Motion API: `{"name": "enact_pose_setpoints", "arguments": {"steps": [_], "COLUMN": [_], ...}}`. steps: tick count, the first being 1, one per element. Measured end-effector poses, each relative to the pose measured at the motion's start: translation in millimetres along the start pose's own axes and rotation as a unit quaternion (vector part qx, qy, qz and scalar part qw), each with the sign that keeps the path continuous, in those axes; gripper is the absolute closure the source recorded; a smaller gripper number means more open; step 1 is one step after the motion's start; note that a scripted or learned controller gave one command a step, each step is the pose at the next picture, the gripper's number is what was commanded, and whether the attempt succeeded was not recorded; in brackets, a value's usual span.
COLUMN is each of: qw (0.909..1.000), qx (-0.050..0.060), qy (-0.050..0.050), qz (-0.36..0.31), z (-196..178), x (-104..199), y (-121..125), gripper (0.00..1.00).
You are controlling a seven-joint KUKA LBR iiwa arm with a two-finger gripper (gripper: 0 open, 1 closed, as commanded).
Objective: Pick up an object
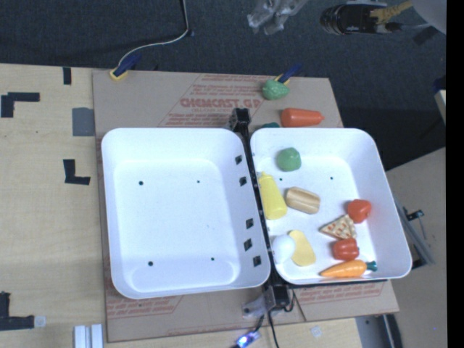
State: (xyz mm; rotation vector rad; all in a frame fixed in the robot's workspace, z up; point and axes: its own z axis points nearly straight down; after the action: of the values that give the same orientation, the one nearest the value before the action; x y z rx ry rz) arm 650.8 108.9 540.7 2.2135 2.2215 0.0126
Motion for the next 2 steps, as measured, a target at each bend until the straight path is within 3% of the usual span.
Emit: {"name": "enact_pose_setpoints", "arguments": {"steps": [1,2], "qw": [1.0000,1.0000], "qx": [0.006,0.006], "qy": [-0.001,0.000], "qz": [0.000,-0.002], "z": [5,4], "x": [29,63], "y": [-66,-133], "gripper": [1.00,1.00]}}
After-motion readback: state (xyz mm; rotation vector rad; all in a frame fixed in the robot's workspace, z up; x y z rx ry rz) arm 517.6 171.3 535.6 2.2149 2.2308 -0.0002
